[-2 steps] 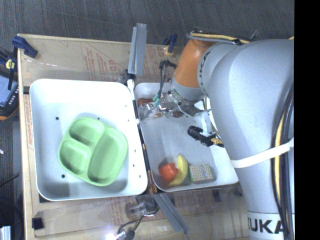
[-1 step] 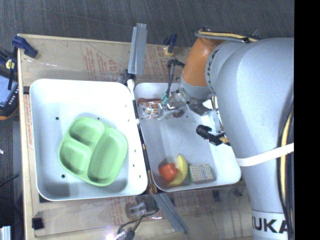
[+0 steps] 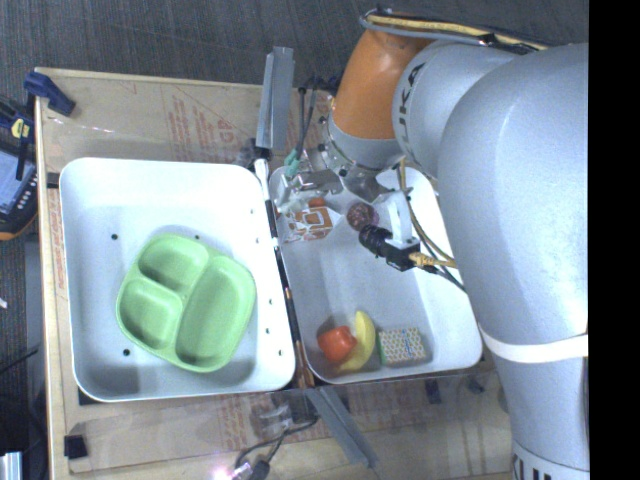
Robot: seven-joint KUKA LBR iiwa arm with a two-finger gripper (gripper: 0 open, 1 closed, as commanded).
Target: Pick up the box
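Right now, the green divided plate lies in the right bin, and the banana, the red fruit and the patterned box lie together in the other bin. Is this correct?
Not quite: the camera view shows the green divided plate in the left bin. The banana, the red fruit and the patterned box do lie together in the other bin, the right bin.

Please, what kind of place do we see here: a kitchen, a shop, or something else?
Most likely a robotics lab test bench, not a kitchen. A large grey and orange arm reaches over two white bins on a plywood board, and the bins hold toy-like items: a green divided plate and a banana.
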